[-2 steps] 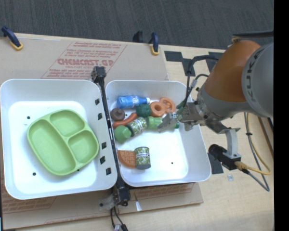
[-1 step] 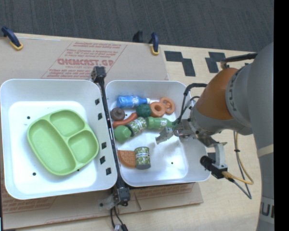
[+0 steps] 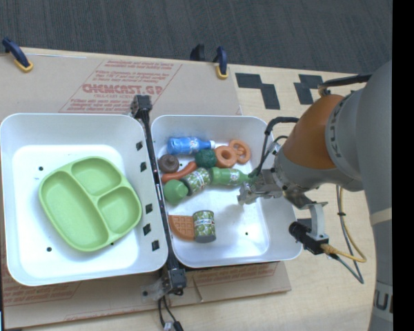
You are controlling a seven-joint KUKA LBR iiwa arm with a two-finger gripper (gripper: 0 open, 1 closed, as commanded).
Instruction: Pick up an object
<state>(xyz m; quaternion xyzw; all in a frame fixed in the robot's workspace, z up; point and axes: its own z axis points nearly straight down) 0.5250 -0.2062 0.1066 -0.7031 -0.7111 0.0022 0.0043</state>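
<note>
The tool sits low in the right bin, close against that bin's right wall; whether it is open or closed cannot be told from this angle. Just left of it, touching or nearly so, lies a green bottle. Further left cluster an orange ring, a blue bottle, a brown disc and a green ball. Below-left of the tool stands a green can beside a waffle piece; bare bin floor lies between the can and the tool. Well left, in the other bin, rests a green 3-compartment plate.
</note>
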